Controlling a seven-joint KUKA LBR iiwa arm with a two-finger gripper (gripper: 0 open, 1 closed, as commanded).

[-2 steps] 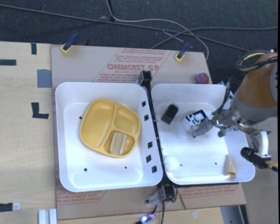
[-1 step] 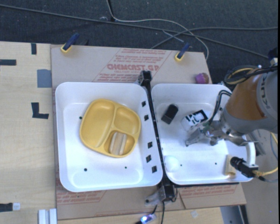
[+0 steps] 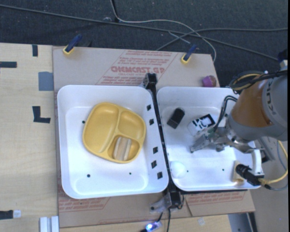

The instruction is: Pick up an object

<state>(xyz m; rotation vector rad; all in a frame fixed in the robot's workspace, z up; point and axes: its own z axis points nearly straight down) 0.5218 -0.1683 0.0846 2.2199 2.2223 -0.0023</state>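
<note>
- White bins sit side by side in the camera view: the left bin (image 3: 67, 144) carries a yellow divided plate (image 3: 114, 132) with a pale object (image 3: 122, 148) in its lower compartment; the right bin (image 3: 203, 180) is where the arm works.
- Candidate objects in the right bin: a black block (image 3: 175, 118) near the upper left, a black-and-white item (image 3: 202, 123) just right of it, and a small white ball (image 3: 178, 168) near the lower left corner.
- Gripper (image 3: 199, 146) is low over the middle of the right bin, just below the black-and-white item and well apart from the ball. Whether the claw is spread or pressed together cannot be told from this angle, and nothing can be seen pinched in it.
- Risk 1: the tips appear offset from the black-and-white item. A closure here would probably catch air or only clip its edge, so a lift would come away bare.
- Risk 2: a glancing contact could push the item toward the black block or the bin wall, spoiling the grasp point.
- Risk 3: the white ball is likely to roll if nudged, and it blends with the bin floor.
- Risk 4: descending too far could drive the tips into the bin floor.
</note>
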